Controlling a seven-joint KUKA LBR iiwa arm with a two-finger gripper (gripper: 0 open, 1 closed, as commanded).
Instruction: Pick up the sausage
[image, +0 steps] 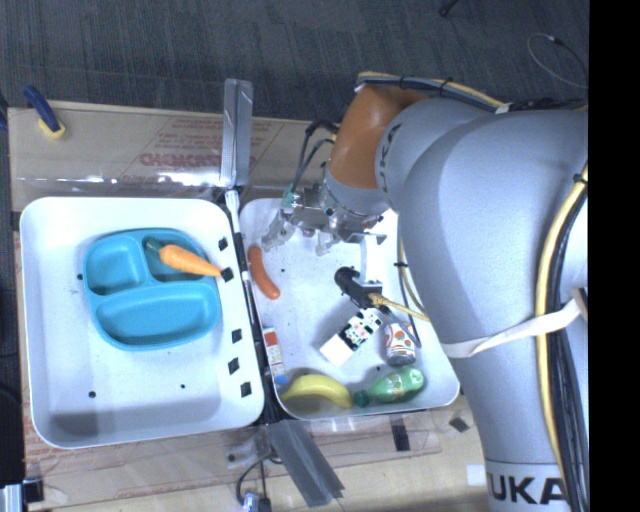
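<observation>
Sausage (264, 273) lies in the right bin (300, 310) by its left wall. Gripper (298, 232) hovers just beside its upper end, fingers spread, nothing held. You're likely dealing with light, smooth, roll-prone plastic, so pinch mid-length, across the narrow width.

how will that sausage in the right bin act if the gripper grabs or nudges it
The sausage is a smooth rounded cylinder lying flat on the bin floor, so a sideways nudge would probably roll it. Its glossy look suggests it may slip between the fingers. It lies close to the right bin's left wall, which could crowd the gripper hovering just above it.
</observation>
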